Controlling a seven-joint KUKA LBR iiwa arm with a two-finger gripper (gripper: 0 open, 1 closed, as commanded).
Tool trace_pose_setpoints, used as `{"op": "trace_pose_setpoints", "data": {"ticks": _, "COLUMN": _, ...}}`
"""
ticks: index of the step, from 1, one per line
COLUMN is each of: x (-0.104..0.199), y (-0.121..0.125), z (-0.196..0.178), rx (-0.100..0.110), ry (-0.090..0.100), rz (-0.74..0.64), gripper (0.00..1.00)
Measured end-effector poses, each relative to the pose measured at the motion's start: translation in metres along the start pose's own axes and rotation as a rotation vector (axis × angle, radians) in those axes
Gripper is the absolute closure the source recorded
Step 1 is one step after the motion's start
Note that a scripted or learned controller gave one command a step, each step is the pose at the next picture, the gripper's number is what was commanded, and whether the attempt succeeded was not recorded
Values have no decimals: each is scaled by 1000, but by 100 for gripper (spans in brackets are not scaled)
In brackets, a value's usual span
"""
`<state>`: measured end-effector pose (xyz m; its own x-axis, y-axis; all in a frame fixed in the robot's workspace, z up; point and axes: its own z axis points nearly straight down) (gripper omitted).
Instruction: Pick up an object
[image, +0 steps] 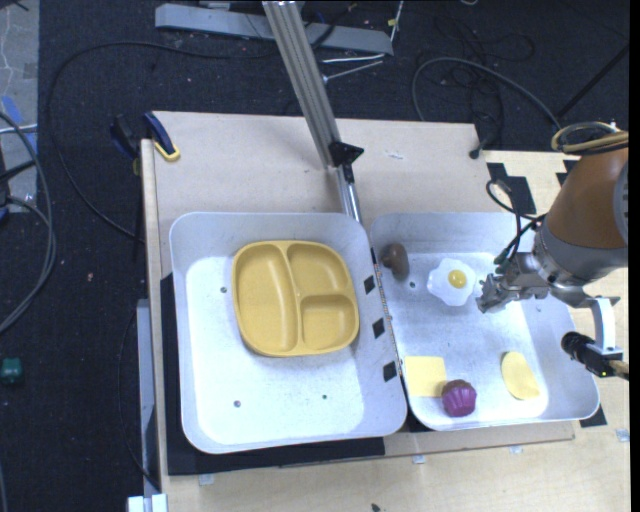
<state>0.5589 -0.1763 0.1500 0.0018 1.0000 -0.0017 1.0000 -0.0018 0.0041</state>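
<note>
Seemingly light and rigid, the small white-and-yellow plastic fried egg (451, 281) lay flat in the right white bin (560, 345), just beside the gripper (493, 296); whether that pincer was open or closed, I could not tell. Its glossy, thin form would likely slip, so a hold across the raised yolk seemed best. Nearby sat a brown rounded toy (396, 260), a yellow square slice (424, 376) and a purple knobbly fruit (459, 398).

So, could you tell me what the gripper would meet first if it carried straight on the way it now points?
Probably the fried egg toy: the gripper points toward the picture's left, and the egg lies just beyond it in the right bin. Its height above the bin floor is unclear, so it might pass over.
</note>
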Motion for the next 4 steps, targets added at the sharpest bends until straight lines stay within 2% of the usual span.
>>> {"op": "trace_pose_setpoints", "data": {"ticks": 2, "x": -6, "y": 4, "z": -73, "rx": 0, "ry": 0, "rz": -4, "gripper": 100}}
{"op": "trace_pose_setpoints", "data": {"ticks": 4, "x": 107, "y": 14, "z": -60, "rx": 4, "ry": 3, "rz": -10, "gripper": 100}}
